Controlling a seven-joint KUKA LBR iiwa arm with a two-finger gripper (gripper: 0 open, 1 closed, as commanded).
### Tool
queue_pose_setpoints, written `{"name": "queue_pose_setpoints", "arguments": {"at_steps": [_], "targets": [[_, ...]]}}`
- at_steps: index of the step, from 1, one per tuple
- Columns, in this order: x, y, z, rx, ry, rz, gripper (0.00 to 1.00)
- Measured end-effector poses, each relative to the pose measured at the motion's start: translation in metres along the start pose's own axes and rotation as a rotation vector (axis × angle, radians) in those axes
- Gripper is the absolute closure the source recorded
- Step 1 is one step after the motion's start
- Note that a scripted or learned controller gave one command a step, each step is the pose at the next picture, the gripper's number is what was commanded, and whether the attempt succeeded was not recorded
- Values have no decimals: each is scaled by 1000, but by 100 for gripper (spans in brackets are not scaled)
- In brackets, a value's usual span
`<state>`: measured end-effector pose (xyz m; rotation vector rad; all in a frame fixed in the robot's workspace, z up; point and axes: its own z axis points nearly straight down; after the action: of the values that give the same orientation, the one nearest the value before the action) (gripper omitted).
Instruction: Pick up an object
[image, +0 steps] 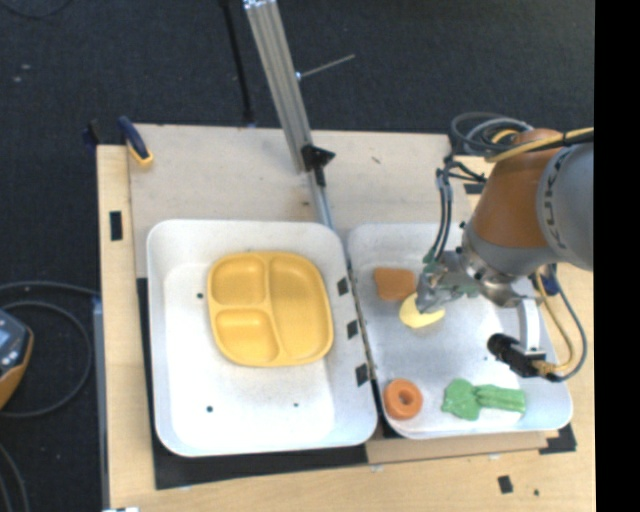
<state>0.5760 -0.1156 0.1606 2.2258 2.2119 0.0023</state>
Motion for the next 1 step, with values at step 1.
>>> {"name": "queue_pose_setpoints", "arguments": {"at_steps": [1], "targets": [[-8, -4, -47, -2, 0, -3, 100]]}}
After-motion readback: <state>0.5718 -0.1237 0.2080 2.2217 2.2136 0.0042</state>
